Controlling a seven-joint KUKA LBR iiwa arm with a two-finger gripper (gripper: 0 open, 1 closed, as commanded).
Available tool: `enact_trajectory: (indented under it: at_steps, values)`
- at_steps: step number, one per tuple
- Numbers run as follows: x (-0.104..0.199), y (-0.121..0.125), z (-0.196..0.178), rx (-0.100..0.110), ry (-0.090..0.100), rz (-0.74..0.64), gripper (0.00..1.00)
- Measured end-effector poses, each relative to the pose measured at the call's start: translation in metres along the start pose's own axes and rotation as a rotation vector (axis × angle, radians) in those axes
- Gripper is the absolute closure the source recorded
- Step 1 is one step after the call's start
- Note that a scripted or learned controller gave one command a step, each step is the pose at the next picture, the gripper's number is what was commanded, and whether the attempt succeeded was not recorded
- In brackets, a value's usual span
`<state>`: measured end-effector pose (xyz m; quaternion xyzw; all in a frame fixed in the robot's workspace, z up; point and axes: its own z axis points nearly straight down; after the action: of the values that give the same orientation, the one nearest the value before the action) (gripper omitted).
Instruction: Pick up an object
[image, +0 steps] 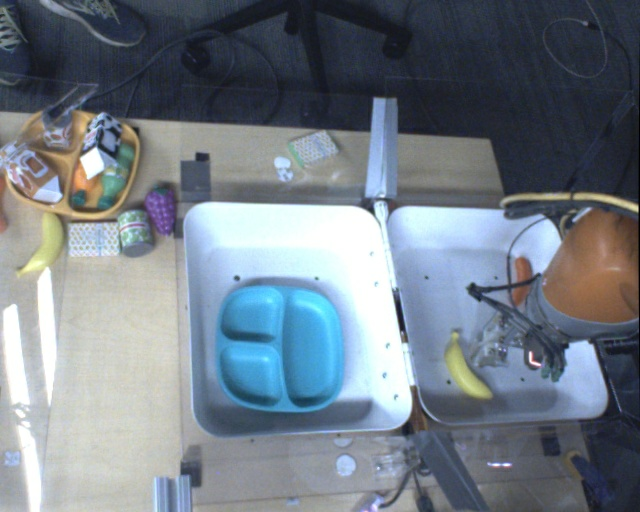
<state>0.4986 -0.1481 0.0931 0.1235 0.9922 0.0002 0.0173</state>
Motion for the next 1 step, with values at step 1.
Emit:
enact_trajectory:
  at_steps: [1]
  values:
    - [0.0219, 0.07, -0.1144, -0.002, 0.033, -0.301, 1.0]
